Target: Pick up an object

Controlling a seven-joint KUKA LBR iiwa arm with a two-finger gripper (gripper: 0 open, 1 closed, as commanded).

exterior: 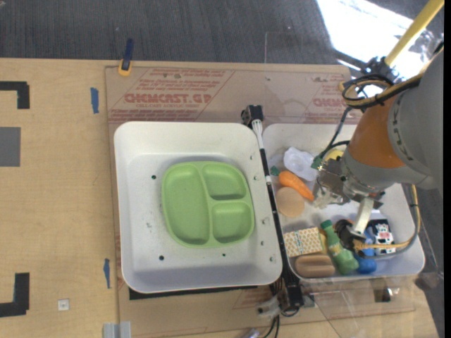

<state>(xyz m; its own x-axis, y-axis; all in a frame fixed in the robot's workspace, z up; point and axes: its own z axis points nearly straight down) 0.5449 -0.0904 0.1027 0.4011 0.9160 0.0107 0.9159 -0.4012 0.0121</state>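
- Camera view: arm [394, 132] enters from 3 o'clock and covers the 3 o'clock half of the right bin [303, 129].
- Gripper [328, 189] is low over that bin's middle; open or closed, can't tell, since the wrist blocks it.
- Pick candidates in the right bin: orange carrot [296, 185] and beige ball [289, 203] just beside the gripper at its 9 o'clock, nothing visibly held.
- White crumpled item [297, 162] at 11 o'clock, hard to identify.
- At 6 o'clock: patterned cracker [304, 241], brown roll [315, 265], green bottle-shaped item [337, 248], blue piece [366, 265] partly hidden.
- Left bin [134, 189]: green divided plate [208, 203], centred.
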